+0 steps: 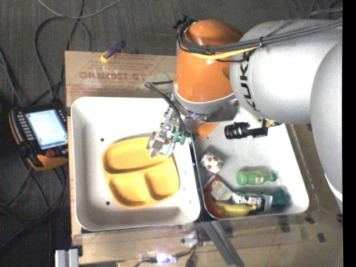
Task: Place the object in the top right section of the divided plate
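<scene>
Pincer [161, 142] hangs low over the yellow divided plate [125, 174] in the left bin [83, 149], at the plate's upper right edge. Cannot tell how the pincer is set, nor whether anything sits in it; the tip is a blur of metal and green wiring.

Right bin [297, 188] carries the loose stock: small red-and-white carton [211, 162], green bottle [256, 177], banana [236, 209], dark bottle [267, 201]. An orange item [206, 129] peeks out just under the wrist.

Plate sections read bare where visible; the top right one lies partly under the pincer. Judgement: arm is at the drop point, placement not yet confirmed. Release and withdrawal remain.
</scene>
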### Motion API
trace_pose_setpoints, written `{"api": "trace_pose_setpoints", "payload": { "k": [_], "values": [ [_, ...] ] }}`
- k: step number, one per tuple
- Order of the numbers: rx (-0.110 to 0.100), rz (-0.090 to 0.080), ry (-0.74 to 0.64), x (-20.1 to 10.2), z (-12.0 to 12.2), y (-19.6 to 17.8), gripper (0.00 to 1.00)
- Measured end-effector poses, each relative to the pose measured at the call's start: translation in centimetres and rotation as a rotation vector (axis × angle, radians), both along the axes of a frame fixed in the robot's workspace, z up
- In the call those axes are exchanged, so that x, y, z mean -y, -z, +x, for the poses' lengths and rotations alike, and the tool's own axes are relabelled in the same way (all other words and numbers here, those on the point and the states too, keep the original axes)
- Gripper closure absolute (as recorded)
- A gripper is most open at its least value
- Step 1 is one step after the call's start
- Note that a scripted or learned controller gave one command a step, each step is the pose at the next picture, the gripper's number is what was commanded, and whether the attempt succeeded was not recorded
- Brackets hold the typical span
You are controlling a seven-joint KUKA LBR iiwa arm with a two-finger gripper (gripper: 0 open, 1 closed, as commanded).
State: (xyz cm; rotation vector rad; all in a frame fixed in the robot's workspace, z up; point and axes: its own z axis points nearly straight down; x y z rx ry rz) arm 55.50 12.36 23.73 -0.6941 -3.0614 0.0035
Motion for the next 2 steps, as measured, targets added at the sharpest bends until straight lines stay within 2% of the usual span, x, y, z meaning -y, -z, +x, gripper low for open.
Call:
{"api": "trace_pose_setpoints", "payload": {
  "k": [1,2],
  "values": [
    [0.002,0.0,-0.033,3.6,-3.1,0.6,1.0],
    [0.0,0.001,-0.129,-3.6,-5.9,-0.5,1.0]
  ]
}}
